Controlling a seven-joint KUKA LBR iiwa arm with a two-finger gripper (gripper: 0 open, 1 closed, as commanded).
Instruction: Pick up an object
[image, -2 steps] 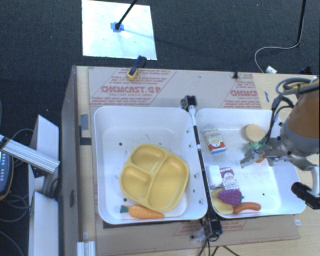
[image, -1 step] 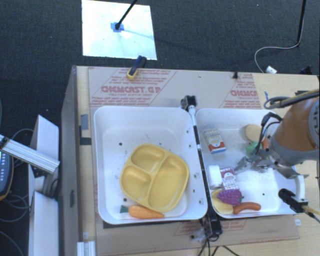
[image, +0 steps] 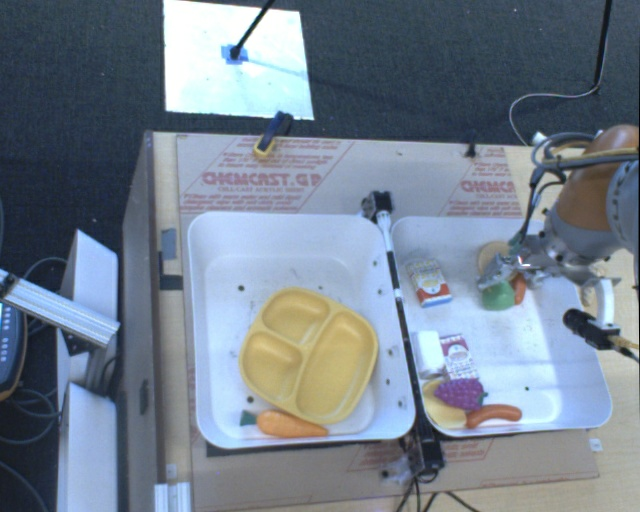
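Down at the near rim of the right white bin (image: 600, 395), a red sausage toy (image: 493, 413) hugs purple grapes (image: 460, 392); open floor lies between them and the gripper (image: 508, 268). Far side, gripper over a green-and-orange toy (image: 497, 293), fingers hidden — can't tell.

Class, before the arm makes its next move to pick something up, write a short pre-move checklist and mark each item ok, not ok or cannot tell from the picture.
1. Gripper is over the right white bin: ok.
2. A target lies under it, the green and orange toy beside a round tan piece: ok.
3. Fingers open or shut: cannot tell.
4. Toy already held: cannot tell.
5. Small red and white carton lies apart from the gripper: ok.
6. Yellow divided plastic tray stays in the left bin, out of the way: ok.
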